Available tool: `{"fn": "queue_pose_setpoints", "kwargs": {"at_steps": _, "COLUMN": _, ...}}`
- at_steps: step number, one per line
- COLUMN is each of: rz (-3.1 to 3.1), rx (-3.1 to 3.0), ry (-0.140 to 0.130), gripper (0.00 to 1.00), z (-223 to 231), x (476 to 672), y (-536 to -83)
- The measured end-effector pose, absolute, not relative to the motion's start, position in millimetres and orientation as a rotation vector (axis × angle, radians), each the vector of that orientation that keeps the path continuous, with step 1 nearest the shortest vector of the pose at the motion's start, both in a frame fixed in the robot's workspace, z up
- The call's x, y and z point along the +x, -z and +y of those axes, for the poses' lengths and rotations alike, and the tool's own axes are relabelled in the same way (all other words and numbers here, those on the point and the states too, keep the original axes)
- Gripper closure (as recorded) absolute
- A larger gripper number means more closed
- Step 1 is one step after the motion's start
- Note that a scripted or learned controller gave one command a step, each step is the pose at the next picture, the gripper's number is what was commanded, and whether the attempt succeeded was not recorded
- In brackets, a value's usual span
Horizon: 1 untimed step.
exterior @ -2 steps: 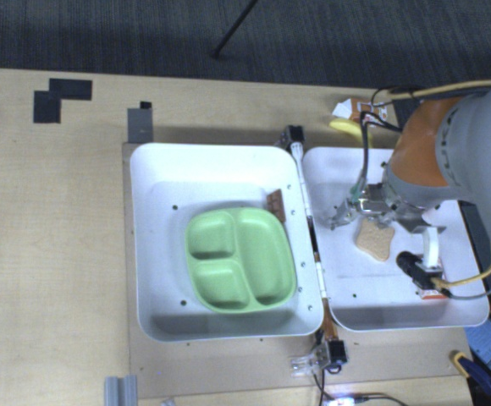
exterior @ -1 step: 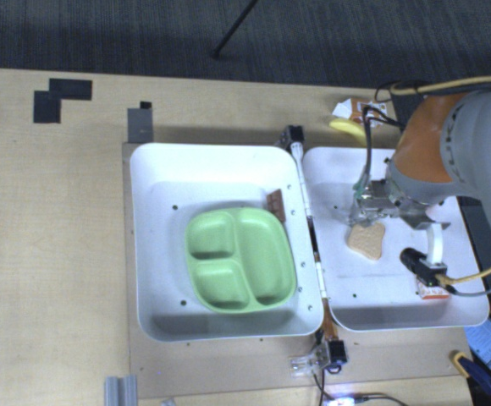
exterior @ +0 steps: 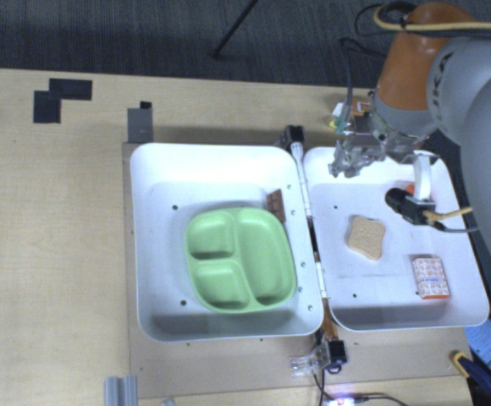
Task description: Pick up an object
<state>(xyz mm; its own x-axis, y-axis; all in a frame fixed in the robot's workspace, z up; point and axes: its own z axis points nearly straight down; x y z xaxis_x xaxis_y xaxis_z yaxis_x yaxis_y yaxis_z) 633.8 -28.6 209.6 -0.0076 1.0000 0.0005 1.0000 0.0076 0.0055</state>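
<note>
Bread slice [exterior: 366,238], tan and flat, lies on the floor of the right-hand bin [exterior: 395,311], about mid-bin and a bit toward the divider side, touching nothing. The gripper [exterior: 348,164] hangs over the far left corner of that same bin, close to the far wall, with nothing visibly in it; whether it is spread or pressed together cannot be told from this angle. Key relation: the slice sits toward the near edge of the bin from the gripper and only slightly to the view's right, so the likely move is a short pull toward the near side, then a straight drop. The slice is nearly square, a little longer far-to-near with a slight tilt, so closing across its shorter side-to-side width looks easiest; being so flat, it may call for a low reach near the bin floor. A small box [exterior: 429,277], orange and white, lies near the bin's near right corner, well apart from the slice and farther from the gripper, long axis also roughly far-to-near; second choice by reach. The left-hand bin [exterior: 156,227] holds a green plate [exterior: 239,259] with three sections and a brown piece [exterior: 274,201] tucked at its far right edge, both across the divider from the gripper. The desk [exterior: 51,252] around the bins holds nothing graspable that matters here. No pick made yet, judging by the layout.
</note>
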Motion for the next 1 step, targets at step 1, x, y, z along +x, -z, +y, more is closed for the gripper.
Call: {"fn": "queue_pose_setpoints", "kwargs": {"at_steps": 1, "rz": 2.228, "rx": 2.212, "ry": -0.003, "gripper": 0.0, "z": -29.4, "x": 633.1, "y": -208.6}}
